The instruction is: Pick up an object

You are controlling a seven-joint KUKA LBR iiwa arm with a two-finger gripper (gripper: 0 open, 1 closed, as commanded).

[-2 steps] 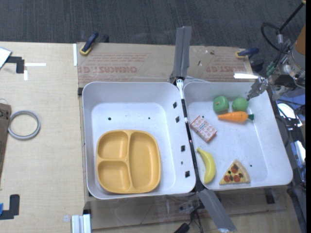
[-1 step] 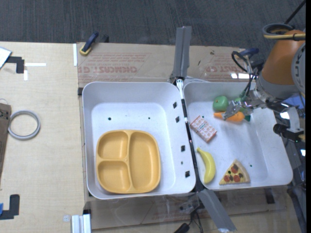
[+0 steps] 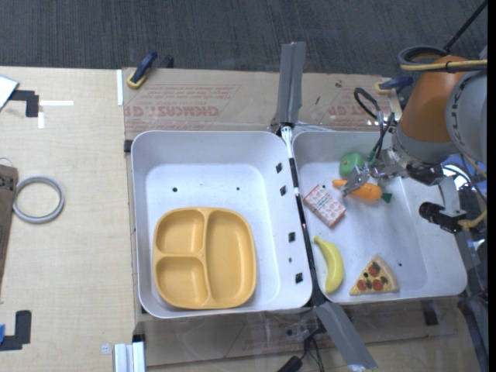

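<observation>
Wooden table (image 3: 70, 270) under everything, with a flattened brown cardboard sheet (image 3: 209, 103) along its far edge; red print on the cardboard upside down from here, too faint to read with certainty.

Two shallow white bins side by side on the table. Left bin (image 3: 147, 161) carrying a yellow three-compartment plate (image 3: 205, 258) in its near-left corner. Right bin (image 3: 434, 262) holding the small toys.

Grey arm with an orange band (image 3: 434, 107) reaching in over the right bin's far-right corner, black cables looping beside it. Gripper (image 3: 363, 178) low over the far half of the right bin, fingers (image 3: 356, 183) right at an orange carrot toy (image 3: 366, 193); cannot tell how far apart the fingers stand, nor whether the carrot sits between them.

Grey roll of tape (image 3: 36, 200) lying flat near the table's left edge.

Yellow banana (image 3: 332, 263) along the right bin's near-left edge, just beside a pizza slice toy (image 3: 375, 279) in the near middle.

Small pink-and-white box (image 3: 324, 205) by the right bin's left wall, tilted; print on it too small to read.

Green round toy (image 3: 351, 163) near the right bin's far wall, just beside the gripper and close to the carrot.

Blue-and-yellow clamp (image 3: 142, 69) at the cardboard's far-left corner.
</observation>
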